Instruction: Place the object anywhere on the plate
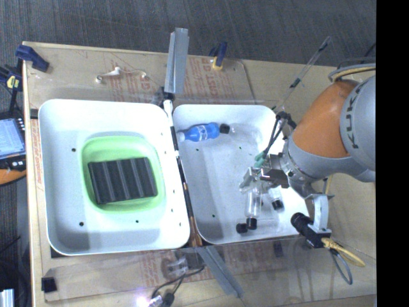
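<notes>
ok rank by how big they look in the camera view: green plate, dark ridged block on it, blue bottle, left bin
1. left bin
2. green plate
3. dark ridged block
4. blue bottle, lying in the right bin

The gaps are clear; none look alike, and all lie at roughly bench level.

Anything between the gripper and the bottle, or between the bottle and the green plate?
Nothing visible lies between the two-finger gripper and the blue-labelled plastic bottle; only bare floor of the right white bin. Toward the green square plate, the adjoining bin walls and the dark divider strip must be cleared.
</notes>
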